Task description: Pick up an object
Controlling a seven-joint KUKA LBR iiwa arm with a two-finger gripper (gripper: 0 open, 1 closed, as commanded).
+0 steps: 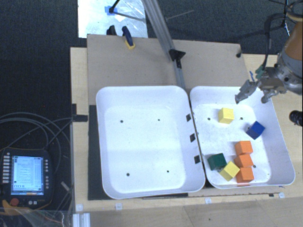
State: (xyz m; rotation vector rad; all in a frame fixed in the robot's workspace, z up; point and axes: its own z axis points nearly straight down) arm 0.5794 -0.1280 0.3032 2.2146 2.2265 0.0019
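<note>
In the right bin (279,150), the objects nearest the camera sit along the front edge: an orange block (245,175) at the front, a yellow block (230,170) just to its left and touching or nearly touching it, and a dark green block (217,161) beside that yellow one; behind the front orange block stands a second orange block (244,160), and behind that a third orange block (244,147), the three forming a short row running away from the camera; farther back and to the right lies a blue block (255,129), apart from the row; farther still, near the middle of the bin's rear half, lies a second yellow block (226,115), on its own; the left bin (106,126) stands side by side with the right one on the tabletop (208,60); a pendant with a lit screen (26,176) lies off the tabletop at the left; the hand (255,93) hangs over the rear right part of the right bin, its two fingers spread apart, one finger (244,92) pointing down to the left and the other nearer the bin's right rim; nothing is seen between the fingers, and they touch none of the blocks; the nearest block to the hand is the second yellow one, below and to its left; the arm (291,60) enters from the right.
</note>
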